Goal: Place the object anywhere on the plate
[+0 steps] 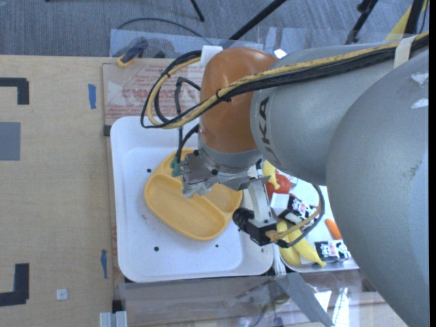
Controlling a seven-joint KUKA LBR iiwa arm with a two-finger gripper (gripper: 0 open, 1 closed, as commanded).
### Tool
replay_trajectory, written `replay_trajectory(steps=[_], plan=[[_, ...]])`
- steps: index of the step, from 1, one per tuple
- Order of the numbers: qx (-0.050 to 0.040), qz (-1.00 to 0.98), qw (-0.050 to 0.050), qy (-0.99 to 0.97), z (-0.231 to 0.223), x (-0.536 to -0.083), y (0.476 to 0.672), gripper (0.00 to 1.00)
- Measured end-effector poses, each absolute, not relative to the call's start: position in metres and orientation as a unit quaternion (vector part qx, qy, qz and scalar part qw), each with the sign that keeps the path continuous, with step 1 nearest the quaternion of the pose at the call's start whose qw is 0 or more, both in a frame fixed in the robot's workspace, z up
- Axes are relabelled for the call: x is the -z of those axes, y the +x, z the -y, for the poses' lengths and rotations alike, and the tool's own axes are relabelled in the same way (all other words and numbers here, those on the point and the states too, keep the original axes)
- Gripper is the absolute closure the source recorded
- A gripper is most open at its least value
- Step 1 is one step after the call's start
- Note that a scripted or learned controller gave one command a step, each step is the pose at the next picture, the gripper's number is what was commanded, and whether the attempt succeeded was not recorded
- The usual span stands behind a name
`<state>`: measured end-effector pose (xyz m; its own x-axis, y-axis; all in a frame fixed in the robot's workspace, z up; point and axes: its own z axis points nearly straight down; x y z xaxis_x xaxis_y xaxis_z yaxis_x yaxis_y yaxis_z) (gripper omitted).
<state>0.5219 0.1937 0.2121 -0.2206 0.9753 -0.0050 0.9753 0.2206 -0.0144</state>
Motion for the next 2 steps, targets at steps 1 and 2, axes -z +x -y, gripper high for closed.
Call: replay_trajectory(steps=[1,2], plan=[[-0.0087,0.782,0.003,-0.624,-0.1934,-0.2191,0.523,1.0],[-0.0104,0.782,0.003,-0.623,-0.1933,-0.226,0.524,1.0]])
